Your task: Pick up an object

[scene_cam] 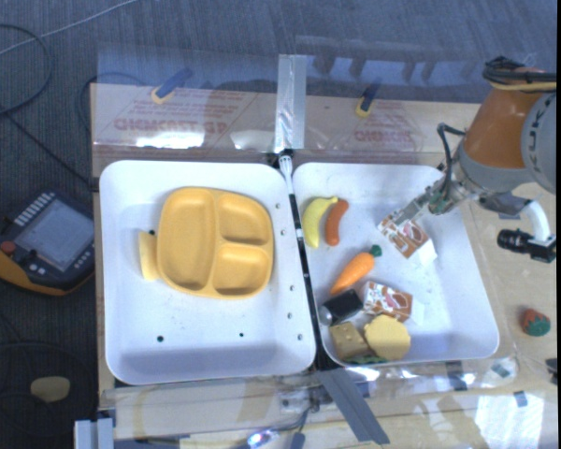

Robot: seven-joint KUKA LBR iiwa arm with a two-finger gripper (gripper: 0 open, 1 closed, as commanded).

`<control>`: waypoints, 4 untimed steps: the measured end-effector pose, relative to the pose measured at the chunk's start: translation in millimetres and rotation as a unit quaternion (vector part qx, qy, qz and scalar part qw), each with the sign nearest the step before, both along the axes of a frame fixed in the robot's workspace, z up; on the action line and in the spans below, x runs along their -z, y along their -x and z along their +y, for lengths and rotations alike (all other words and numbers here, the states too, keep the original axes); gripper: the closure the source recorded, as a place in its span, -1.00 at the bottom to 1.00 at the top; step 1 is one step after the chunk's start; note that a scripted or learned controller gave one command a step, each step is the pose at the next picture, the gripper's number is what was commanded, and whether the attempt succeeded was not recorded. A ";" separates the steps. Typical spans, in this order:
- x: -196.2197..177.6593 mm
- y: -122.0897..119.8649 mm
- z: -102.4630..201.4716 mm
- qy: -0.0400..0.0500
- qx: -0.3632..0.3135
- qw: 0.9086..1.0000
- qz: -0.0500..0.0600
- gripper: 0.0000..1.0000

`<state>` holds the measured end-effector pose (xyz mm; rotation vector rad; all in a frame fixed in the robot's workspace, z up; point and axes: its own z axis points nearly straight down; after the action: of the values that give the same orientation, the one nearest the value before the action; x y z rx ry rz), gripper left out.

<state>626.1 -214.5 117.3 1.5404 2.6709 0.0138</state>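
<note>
My gripper (404,221) is in the right bin (477,316), near its far right corner, fingers clenched on a packet (408,237). 1 carrot (353,271) lies mid-bin.

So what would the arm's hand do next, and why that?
Probably lift a little, straight up. The gripper sits low in the right bin, right at a small red-and-white packet, well apart from the carrot and banana. I can't see whether it truly grips the packet, so a small rise would show.
</note>
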 end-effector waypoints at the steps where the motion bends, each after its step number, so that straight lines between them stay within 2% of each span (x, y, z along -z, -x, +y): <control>1: -4.6 79.3 7.8 -0.012 0.140 0.990 0.006 1.00; 2: -2.4 81.5 5.4 -0.010 0.141 0.990 0.009 -1.00; 3: 4.2 93.5 59.1 0.000 0.072 0.997 -0.011 -1.00; 4: 20.1 126.0 101.0 -0.006 0.042 0.999 0.007 -1.00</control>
<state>500.1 -113.5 97.2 1.6597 2.6181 0.0148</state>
